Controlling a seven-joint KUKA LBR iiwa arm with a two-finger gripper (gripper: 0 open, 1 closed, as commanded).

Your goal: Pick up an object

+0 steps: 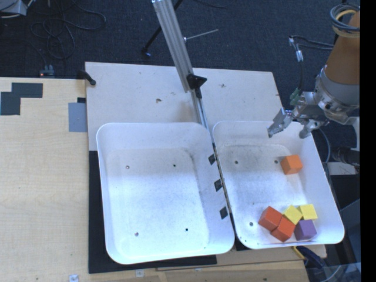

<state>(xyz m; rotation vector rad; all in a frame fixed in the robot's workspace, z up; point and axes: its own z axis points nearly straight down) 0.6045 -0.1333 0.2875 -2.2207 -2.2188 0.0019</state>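
Note:
My gripper [292, 126] hangs open above the far right edge of the right bin [247, 143], its two grey fingers spread with nothing between them. An orange cube [291, 164] lies alone in the right bin, a little below and in front of the gripper. In the bin's near right corner sits a cluster: two red-orange blocks [276, 222], two yellow blocks [300, 212] and a purple block [305, 230].
The left bin [117, 140] stands beside the right one, with black clips along their shared wall. A slanted aluminium bar [176, 46] rises behind the bins. Cables lie on the dark floor at the back.

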